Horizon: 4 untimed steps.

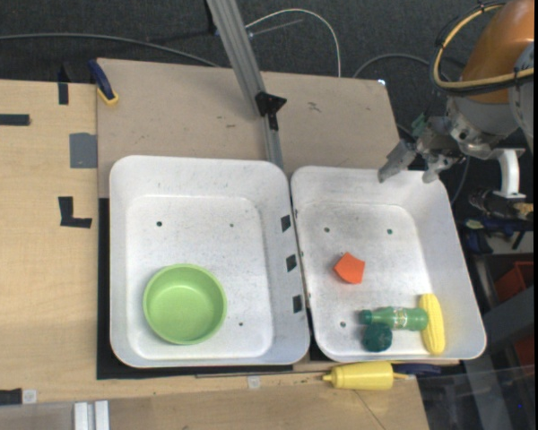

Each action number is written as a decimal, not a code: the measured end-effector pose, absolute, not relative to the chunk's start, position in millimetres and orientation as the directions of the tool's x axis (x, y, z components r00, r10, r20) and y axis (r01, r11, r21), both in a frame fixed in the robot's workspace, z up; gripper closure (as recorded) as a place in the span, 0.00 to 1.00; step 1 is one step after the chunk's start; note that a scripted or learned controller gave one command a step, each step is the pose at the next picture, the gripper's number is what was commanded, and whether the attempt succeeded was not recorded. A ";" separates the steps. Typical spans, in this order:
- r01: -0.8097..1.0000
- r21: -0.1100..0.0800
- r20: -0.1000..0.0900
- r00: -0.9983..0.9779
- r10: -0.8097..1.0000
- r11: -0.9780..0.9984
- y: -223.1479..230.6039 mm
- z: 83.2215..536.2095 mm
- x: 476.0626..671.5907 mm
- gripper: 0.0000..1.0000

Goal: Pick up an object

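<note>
Claw (411, 165): fingers spread apart, holding nothing, above the right bin's (448, 240) far rim.
Orange block (349, 268): mid-floor of the right bin.
Green bottle (393, 318), yellow corn (432, 322): the bin's near right corner.

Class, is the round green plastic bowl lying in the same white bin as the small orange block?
No, the green bowl sits in the left bin, the orange block in the right bin.
</note>
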State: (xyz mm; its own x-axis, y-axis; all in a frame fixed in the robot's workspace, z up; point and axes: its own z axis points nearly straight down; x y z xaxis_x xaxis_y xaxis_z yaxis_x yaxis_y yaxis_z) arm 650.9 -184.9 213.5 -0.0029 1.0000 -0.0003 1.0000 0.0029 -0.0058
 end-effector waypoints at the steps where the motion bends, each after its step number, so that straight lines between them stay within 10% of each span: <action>1: 1.000 -0.008 0.000 -0.002 1.000 0.002 -184.1 151.6 642.1 0.00; 2: 1.000 -0.006 0.000 -0.002 1.000 0.002 -176.8 97.8 648.6 0.00; 3: 1.000 -0.002 -0.002 -0.003 1.000 0.003 -176.9 111.8 650.0 1.00; 4: 1.000 0.003 -0.001 -0.002 1.000 0.002 -175.6 154.3 652.7 1.00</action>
